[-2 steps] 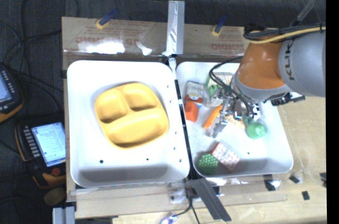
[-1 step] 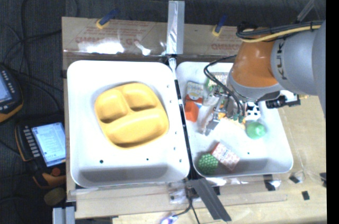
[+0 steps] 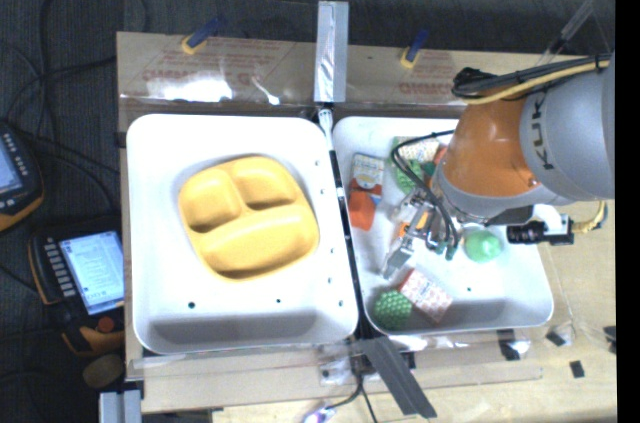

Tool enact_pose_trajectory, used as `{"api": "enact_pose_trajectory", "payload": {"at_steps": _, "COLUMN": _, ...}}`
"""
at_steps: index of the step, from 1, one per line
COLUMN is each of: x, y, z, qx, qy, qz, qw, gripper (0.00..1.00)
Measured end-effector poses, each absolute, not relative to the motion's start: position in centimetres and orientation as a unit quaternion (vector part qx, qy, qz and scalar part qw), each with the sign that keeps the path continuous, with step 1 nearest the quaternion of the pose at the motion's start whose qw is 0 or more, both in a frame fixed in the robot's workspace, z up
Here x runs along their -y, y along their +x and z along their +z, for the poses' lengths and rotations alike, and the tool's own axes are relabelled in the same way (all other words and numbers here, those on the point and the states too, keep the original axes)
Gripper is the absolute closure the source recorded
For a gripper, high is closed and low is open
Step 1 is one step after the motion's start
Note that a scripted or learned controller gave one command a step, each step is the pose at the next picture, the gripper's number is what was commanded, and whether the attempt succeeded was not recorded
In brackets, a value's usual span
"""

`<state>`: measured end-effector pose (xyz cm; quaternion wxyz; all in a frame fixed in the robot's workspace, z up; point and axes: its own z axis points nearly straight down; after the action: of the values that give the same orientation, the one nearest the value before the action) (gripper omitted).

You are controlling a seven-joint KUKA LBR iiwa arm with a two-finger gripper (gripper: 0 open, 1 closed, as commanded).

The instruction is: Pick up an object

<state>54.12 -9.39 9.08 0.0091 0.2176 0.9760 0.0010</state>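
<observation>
Leftmost, the left bin (image 3: 150, 211) carries a yellow divided tray (image 3: 248, 214) at its centre. At 3 o'clock from it, the right bin (image 3: 530, 301) contains an orange block (image 3: 361, 209), a green textured ball (image 3: 392, 308) at 6 o'clock, and a green ball (image 3: 484, 246). The gripper (image 3: 408, 241) hangs low over the clutter; its opening cannot be judged.

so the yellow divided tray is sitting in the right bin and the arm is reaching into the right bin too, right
Not quite. The camera view shows the yellow divided tray lying in the left bin, not the right one. The rest holds: the arm's gripper is down in the right bin, among the small objects there.
</observation>
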Motion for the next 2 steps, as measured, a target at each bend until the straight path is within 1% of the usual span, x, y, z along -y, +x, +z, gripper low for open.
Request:
{"api": "enact_pose_trajectory", "payload": {"at_steps": 1, "x": 9.73, "y": 55.66, "z": 8.97, "qx": -0.975, "qy": 0.224, "qz": 0.0012, "qw": 0.004, "gripper": 0.0}}
{"api": "enact_pose_trajectory", "payload": {"at_steps": 2, "x": 9.6, "y": 56.22, "z": 8.96, "qx": -0.953, "qy": 0.304, "qz": 0.0016, "qw": 0.004, "gripper": 0.0}}
